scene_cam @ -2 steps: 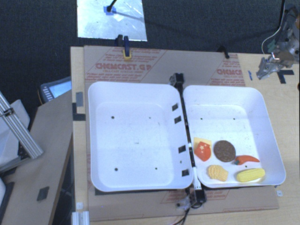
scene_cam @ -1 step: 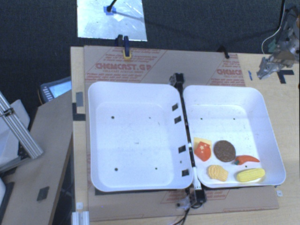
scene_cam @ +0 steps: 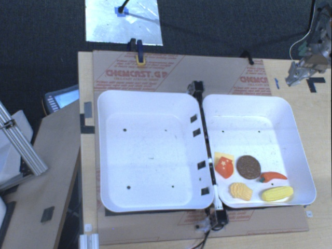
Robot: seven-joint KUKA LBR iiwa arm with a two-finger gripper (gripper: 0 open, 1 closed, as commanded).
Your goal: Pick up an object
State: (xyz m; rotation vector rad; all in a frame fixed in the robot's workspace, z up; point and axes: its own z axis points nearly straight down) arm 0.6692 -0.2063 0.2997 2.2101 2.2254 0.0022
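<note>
From my station I see the arm's end (scene_cam: pixel 314 45) at the upper right as a pale grey, boxy assembly with tan and metallic parts stacked beneath it. A thin light cable (scene_cam: pixel 301 43) loops off its left side, and a dark line runs up along it toward the top edge. Its gripper (scene_cam: pixel 294 78) is a small greyish piece, too blurred for me to make out finer detail.
</note>
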